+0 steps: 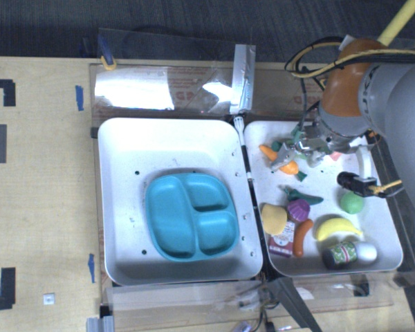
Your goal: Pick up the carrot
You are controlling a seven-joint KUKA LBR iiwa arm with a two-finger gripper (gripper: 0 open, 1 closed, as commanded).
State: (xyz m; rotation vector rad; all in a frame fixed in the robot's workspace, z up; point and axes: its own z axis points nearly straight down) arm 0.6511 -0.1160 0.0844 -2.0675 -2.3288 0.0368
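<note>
One arm reaches in from the right, wrist bent down over the right bin's [394, 251] far end. Pincer [299, 152] sits just beside the carrot [268, 151]; can't tell its state. Two white bins on the worktop; one blue tray [191, 215] in the left bin [124, 185].

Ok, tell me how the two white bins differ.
The left bin holds one thing, a blue sectioned tray; the right bin holds many small toy foods, the banana among them. The gripper hangs over the right bin, not the left. Both are shallow and white.
</note>
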